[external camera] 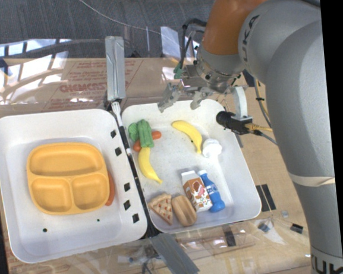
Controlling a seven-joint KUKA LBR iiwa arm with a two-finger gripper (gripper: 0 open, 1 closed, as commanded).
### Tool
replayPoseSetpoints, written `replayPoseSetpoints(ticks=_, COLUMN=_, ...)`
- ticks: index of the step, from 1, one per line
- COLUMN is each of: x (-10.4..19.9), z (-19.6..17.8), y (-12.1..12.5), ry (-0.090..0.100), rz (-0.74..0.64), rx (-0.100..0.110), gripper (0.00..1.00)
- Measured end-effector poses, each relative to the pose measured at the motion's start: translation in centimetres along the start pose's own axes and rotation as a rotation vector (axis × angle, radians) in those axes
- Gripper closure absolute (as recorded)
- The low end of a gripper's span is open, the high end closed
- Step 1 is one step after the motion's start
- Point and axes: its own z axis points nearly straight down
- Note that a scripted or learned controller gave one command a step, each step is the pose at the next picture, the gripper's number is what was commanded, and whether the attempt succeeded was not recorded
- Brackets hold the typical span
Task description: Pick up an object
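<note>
At the bottom of the right bin, nearest the camera, a pizza slice lies touching a bun, and just right of them a small carton leans against a blue-and-white bottle. Higher in that bin, toward its left wall, one banana runs up and down the frame, its upper end meeting a carrot with a green top. To the right of centre a second banana curves down toward a white round piece that sits just beside its lower tip. The left bin holds a yellow divided tray in the middle-left of the frame, with an orange strip showing along the tray's right edge. Farther back, at the upper middle of the frame, the gripper hangs over the far rim of the right bin, its two fingers spread apart with nothing between them. The second banana is the closest thing to it, lying just below and slightly right of the fingertips in the frame, apart from them; the carrot is below and to the left. Behind the bins lies flat cardboard.
</note>
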Motion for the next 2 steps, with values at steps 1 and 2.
replayPoseSetpoints(ticks=1, x=-0.6, z=13.6, y=-3.2, ry=0.001, rz=0.100, rx=0.011, gripper=0.00)
replayPoseSetpoints(ticks=2, x=-2.5, z=14.6, y=-8.7, ry=0.001, rz=-0.222, rx=0.000, gripper=0.00)
